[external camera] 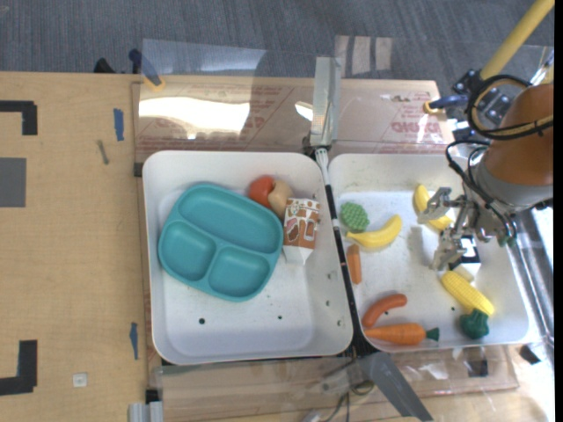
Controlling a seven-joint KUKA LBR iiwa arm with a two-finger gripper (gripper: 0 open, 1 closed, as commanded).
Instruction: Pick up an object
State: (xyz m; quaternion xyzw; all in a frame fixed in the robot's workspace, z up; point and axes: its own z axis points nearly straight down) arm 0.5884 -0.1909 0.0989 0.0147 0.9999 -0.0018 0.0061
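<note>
My gripper (442,229) hangs low over the right side of the right bin (387,172), open, with nothing between its fingers. A small yellow piece (424,200) lies just beside the upper finger. A corn cob (467,294) lies just below the gripper, with a dark green toy (475,325) under that. Farther left in this bin lie a banana (376,234), a round green piece (354,215), a thin orange stick (354,265), a red sausage (384,308) and a carrot (400,333).
The left bin (176,323) holds a teal divided plate (215,244), a red and peach fruit (266,192) and a small brown-and-white carton (301,228) near the wall between the bins. Black cables (493,117) hang around the arm's orange band at the right.
</note>
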